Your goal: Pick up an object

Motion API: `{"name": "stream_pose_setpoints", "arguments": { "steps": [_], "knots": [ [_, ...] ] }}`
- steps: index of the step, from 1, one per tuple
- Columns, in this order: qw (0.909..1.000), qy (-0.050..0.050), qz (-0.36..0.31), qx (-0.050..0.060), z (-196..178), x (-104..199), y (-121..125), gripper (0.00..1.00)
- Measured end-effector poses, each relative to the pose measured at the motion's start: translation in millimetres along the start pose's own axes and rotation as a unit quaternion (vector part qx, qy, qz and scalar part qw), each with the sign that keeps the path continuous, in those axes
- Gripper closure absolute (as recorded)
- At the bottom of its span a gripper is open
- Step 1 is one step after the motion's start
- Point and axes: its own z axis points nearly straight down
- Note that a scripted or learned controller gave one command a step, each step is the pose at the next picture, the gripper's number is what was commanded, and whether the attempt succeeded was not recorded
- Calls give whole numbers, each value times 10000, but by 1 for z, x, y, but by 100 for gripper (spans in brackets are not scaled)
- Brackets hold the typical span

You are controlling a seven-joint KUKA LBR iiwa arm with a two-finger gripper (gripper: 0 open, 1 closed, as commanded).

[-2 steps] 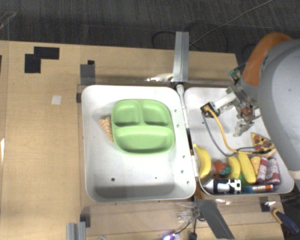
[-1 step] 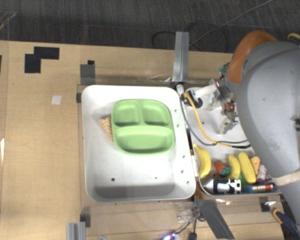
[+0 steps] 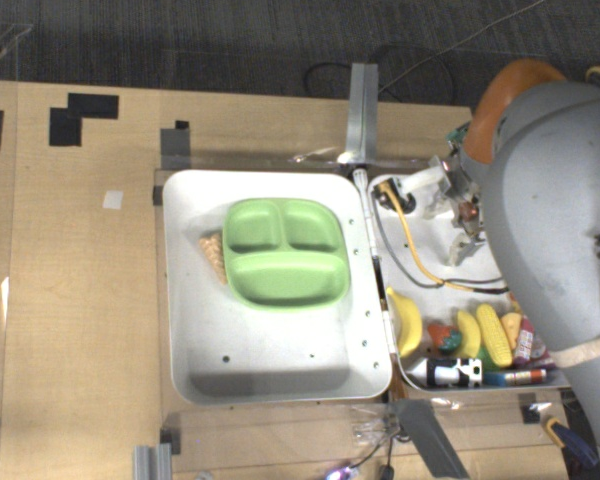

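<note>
My gripper (image 3: 460, 230) hovers over the right bin (image 3: 405, 373), its grip state impossible to tell; toys cluster at five o'clock. I'd descend squarely on the corn (image 3: 494, 332), avoiding cables.

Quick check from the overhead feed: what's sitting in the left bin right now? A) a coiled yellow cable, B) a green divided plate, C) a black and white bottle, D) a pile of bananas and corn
B: the green divided plate lies in the left bin, while the bananas and corn are in the right bin.
</note>
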Motion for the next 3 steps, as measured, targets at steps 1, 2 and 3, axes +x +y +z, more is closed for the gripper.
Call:
{"name": "stream_pose_setpoints", "arguments": {
  "steps": [1,2,3],
  "knots": [
    [10000,-7,14,4,0,7,-13,0],
    [9988,-26,-487,9,-97,11,-70,0],
    [9929,-41,-1189,9,-39,-41,-24,0]
  ]
}}
